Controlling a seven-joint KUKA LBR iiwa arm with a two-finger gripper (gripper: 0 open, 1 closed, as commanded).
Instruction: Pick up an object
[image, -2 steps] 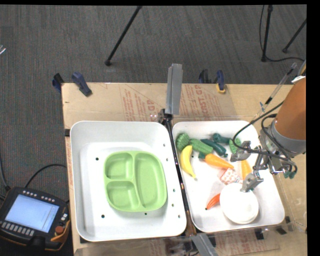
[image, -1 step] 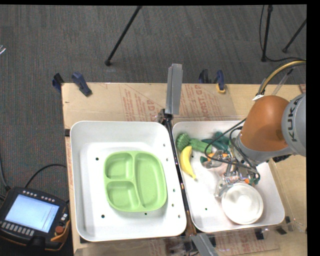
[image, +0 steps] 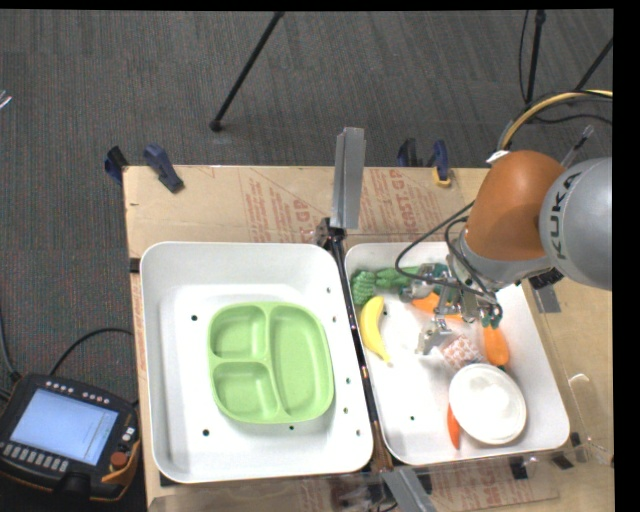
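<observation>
My gripper hangs low over the middle of the right bin, under the orange wrist band. A yellow banana lies just left of it, and a green leafy item sits at the bin's back left. An orange carrot lies right of the gripper, and an orange piece shows beside the wrist. A red-and-white speckled item rests directly below the gripper. I see nothing lifted off the bin floor.
A white bowl stands at the right bin's front, with another orange piece at its left edge. The left bin holds a green divided plate. A grey post rises behind the gap between the bins.
</observation>
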